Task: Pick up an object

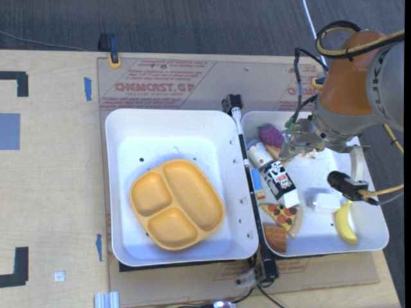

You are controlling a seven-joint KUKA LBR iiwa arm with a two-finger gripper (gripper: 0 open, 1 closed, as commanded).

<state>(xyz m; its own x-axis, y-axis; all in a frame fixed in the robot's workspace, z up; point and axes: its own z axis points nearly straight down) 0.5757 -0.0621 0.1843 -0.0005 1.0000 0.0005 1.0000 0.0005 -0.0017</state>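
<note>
Pick not yet completed. Gripper [302,143] lowered into right bin [379,239], just beside purple grapes [271,135] and white bottle [259,153] (candidate objects). Finger state: cannot tell; nothing visibly held. Remaining: grasp and lift. Yellow divided plate [176,203] lying in left bin [122,146]
</note>
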